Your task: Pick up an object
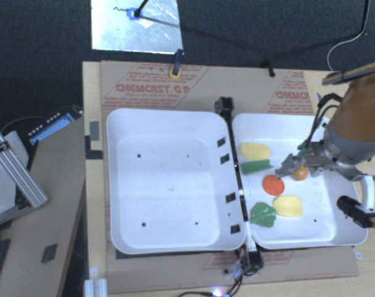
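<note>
My gripper (297, 165) hangs over the middle of the right bin (311, 125), reaching in from the right. A small orange ball (301, 174) sits right under its tip, partly covered by it; whether it is gripped is unclear. To the left lie a pale yellow piece (254, 150) and a green pod (255, 165). A red round piece (273, 184) lies just below and left of the gripper. Nearer the front are a yellow lump (288, 206) and a green leafy piece (262, 215).
The left bin (122, 135) stands beside the right one, with a black-clipped divider (232, 166) between them. Both rest on a cardboard sheet (150, 85). A shiny metal plate (135, 17) lies at the back, and a grey rail (14, 172) stands at the far left.
</note>
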